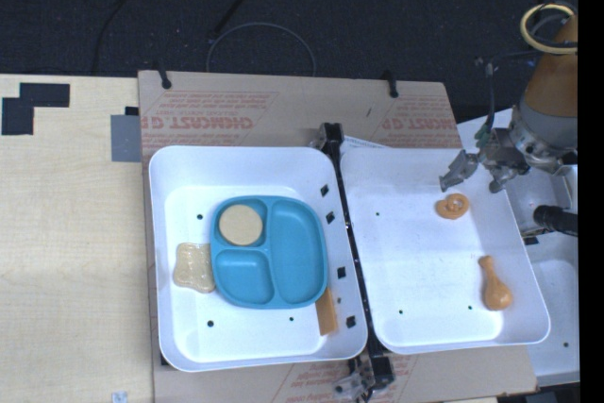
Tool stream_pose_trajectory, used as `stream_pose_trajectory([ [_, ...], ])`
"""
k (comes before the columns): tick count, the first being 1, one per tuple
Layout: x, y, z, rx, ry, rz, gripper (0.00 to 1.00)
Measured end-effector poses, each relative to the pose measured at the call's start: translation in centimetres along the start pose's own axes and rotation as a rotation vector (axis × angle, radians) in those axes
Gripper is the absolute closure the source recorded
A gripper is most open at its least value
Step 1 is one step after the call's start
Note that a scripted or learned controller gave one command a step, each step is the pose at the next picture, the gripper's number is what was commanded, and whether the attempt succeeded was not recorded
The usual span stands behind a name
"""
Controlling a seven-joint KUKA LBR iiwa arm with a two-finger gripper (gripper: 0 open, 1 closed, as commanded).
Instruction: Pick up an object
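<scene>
Evidently nothing is lifted yet: the gripper (479, 168) hangs with fingers spread and bare over the right bin (415, 335), just above a small orange ring (perhaps a toy pretzel) (453, 207), so descent, closing and lifting remain.

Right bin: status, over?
Hand open over right bin, back edge, holding nothing. Orange ring just below it, untouched. Orange drumstick nearer front. Nothing in the way.
</scene>
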State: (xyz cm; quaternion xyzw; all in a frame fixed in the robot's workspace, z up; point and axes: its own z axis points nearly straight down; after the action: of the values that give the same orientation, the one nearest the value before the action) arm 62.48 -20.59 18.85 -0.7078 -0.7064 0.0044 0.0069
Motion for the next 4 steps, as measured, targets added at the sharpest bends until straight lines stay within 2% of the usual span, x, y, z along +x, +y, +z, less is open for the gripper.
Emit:
stream_pose_trajectory([
  [1, 0.0, 0.3, -0.9, -0.013, -0.003, -0.002, 0.00],
  [2, 0.1, 1.1, 5.2, -0.011, -0.003, -0.006, 0.00],
  [3, 0.1, 1.3, 10.0, -0.020, -0.007, -0.009, 0.00],
  [4, 0.1, 1.3, 8.8, -0.019, -0.007, -0.011, 1.00],
])
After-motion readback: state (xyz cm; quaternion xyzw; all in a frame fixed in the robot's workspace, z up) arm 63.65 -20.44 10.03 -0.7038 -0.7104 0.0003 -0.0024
